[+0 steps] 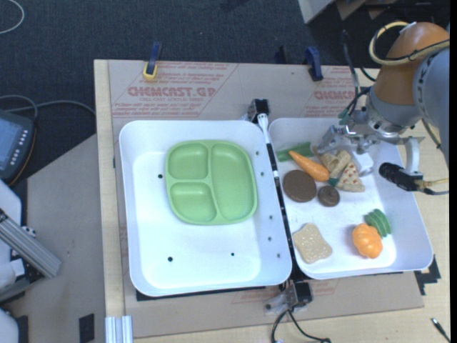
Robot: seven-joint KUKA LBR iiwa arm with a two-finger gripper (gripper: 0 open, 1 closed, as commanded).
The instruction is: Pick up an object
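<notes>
Pick isn't done as far as I can see: nothing is lifted, and every item sits on the floor of the right bin [408,213]. Likeliest target is the tan wedge pieces [345,174] in the upper middle of that bin. The pincer [348,152] is down right over them, touching or just short, can't say which. Pincer opening: cannot tell, since the wrist body blocks the view from above. I see nothing clearly clamped, so I wouldn't count this as a grasp. Left to do, by my read: close on one piece, lift it clear, confirm it comes up. Neighbours are tight. An orange carrot [308,164] lies just left of the wedges, with a green pod [300,151] above it and a big brown disc [300,186] below it. A small brown disc [328,196] sits just under the wedges, so a grab there could nudge or catch the wrong piece. Well apart, in the lower part of the bin: a bread slice [312,243] and an orange fruit [366,241] with a green piece [378,221] just above it. The left bin [143,256] holds a green divided plate [212,182]. Writing: the worktop [214,84] cover sheet has red print "CHEMCAST GP" at upper left of frame. It repeats at upper right, partly cut off by the arm. Smaller red lines beneath are too fine to read. No readable labels on the food items or bins. A yellow clamp [151,68] and a blue clamp [312,63] sit on the worktop's top edge.
</notes>
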